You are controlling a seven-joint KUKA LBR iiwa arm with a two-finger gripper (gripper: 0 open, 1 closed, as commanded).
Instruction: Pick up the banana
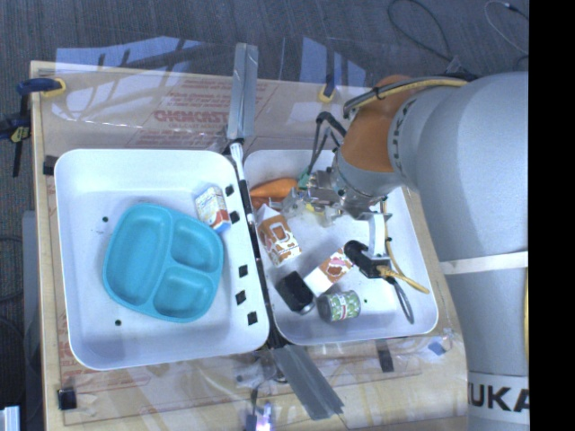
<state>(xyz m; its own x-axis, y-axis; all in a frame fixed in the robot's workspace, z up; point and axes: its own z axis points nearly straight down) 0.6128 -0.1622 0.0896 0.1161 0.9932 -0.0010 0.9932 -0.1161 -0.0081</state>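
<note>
Reaching in from the right, the grey arm (449, 151) puts the claw (314, 197) low over the back half of the right bin (289, 162). Banana (272, 188): a long curved piece lying flat near the back left corner of that bin, close to the divider wall (colour reads more orange than yellow, so the identification is tentative). It lies just beside the claw, on the claw's left as the camera sees it; whether the two touch I cannot tell. Claw state: cannot tell whether it is released or clenched, since the wrist body and cabling cover it from this angle. Nothing can be seen held in it.

Also in the right bin, nearer the front: an orange-and-white carton (278, 239), a small red-and-white box (331, 269), a black block (295, 292), a green can (340, 306). Left bin (90, 196): blue divided plate (162, 261), small carton (211, 207) by the divider.
</note>
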